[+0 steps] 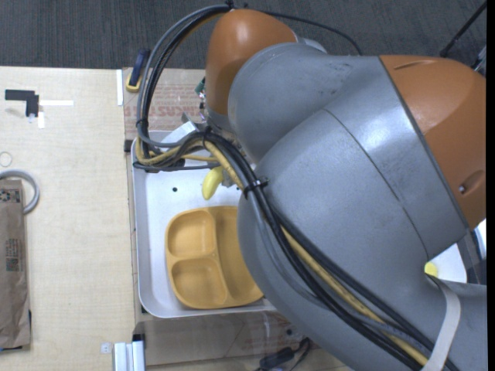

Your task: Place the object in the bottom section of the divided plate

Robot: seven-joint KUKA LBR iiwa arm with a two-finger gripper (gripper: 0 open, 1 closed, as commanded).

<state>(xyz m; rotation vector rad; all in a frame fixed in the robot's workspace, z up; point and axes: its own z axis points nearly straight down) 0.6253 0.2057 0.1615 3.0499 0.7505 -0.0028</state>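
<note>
Divided plate [203, 257] lies in white bin [152, 238]; no writing legible.

The grey arm [348, 184] with its orange band covered most of the white bin [155, 199] — the claw itself lay hidden under it. A yellow divided plate [205, 257] sat in the bin, partly beneath the arm. A small yellow object [211, 182] lay beyond the plate's far rim — beside black and yellow cables [174, 157].

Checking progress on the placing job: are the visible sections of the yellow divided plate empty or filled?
Empty. The two visible sections of the divided plate show bare yellow surface; the arm covers its right side, so that part cannot be told.
</note>
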